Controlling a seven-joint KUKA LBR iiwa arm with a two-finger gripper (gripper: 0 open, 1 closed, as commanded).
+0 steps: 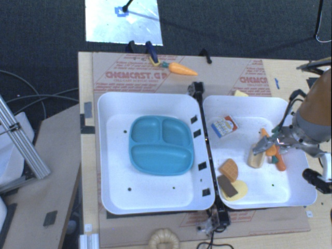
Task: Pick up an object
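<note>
The right bin (244, 108) holds several small items. A white, blue and red packet (224, 125) lies near its back left. An orange round piece (229, 168) and a brown and yellow piece (231, 188) sit at its front left. A beige block (255, 160) and an orange carrot-like piece (279, 161) lie at centre right. My gripper (270, 145) is low over these two, right at the top of the beige block. The arm (316, 118) comes in from the right and hides part of the bin's right side.
The left bin (111, 108) holds a blue divided plate (160, 144). A toy carrot (179, 69) lies on the cardboard behind the bins, and a small yellow piece (240, 93) sits at the right bin's back rim. A beige ring (163, 238) lies in front.
</note>
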